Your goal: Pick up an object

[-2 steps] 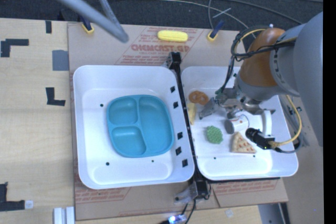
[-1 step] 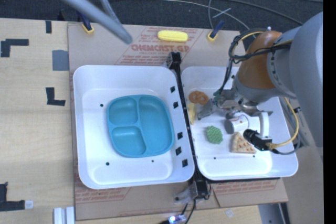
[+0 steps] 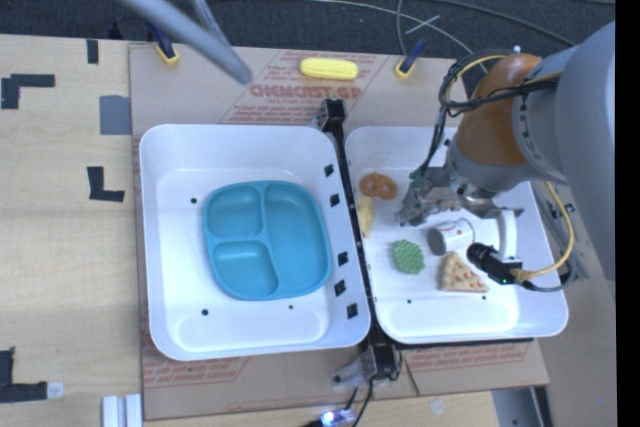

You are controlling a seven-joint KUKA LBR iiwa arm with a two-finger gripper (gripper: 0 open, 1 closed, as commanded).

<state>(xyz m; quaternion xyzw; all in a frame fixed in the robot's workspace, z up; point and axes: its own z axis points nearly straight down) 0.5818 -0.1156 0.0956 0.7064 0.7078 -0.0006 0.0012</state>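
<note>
grey end effector [image 3: 425, 205] low in right bin [image 3: 530, 315]

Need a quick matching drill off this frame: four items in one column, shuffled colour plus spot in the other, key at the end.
Items
1. divided plate
2. pretzel
3. broccoli piece
4. pizza slice

Descriptions
A. green, middle of the right bin
B. blue, in the left bin
C. orange-tan wedge, near the right bin's front edge
D. brown, in the right bin's back part, near the divider

Pairs: 1-B, 2-D, 3-A, 4-C
</note>
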